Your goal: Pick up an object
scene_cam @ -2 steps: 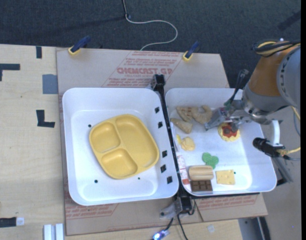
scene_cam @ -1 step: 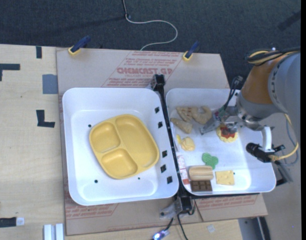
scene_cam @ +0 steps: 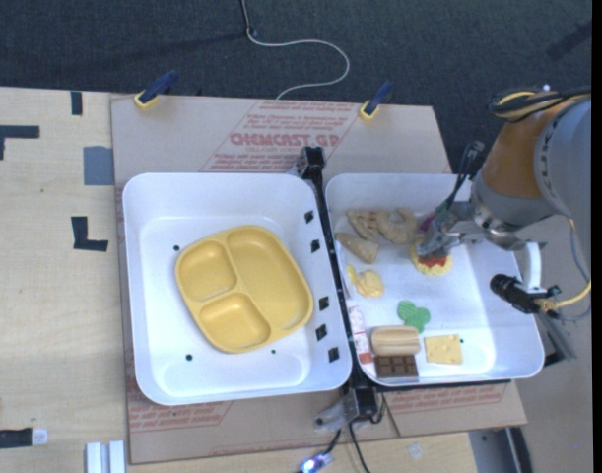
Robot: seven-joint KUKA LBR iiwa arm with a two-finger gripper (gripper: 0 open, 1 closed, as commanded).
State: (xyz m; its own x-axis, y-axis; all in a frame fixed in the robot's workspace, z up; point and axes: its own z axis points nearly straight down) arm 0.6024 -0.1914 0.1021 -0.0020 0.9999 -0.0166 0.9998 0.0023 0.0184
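Gripper (scene_cam: 436, 244) down in right bin (scene_cam: 498, 363), directly over small red/yellow item (scene_cam: 432, 262) near bin centre. Jaw state: cannot tell, tips too small/blurred. No lift evident; item appears on bin floor. Judged: grasp stage, pick not yet confirmed. Lift outstanding.

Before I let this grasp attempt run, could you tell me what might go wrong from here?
The gripper is low over a small yellow and red toy in the right bin. Tan food pieces lie just beside it, so it may nudge them or pinch two things. Whether it has any grip is unclear.
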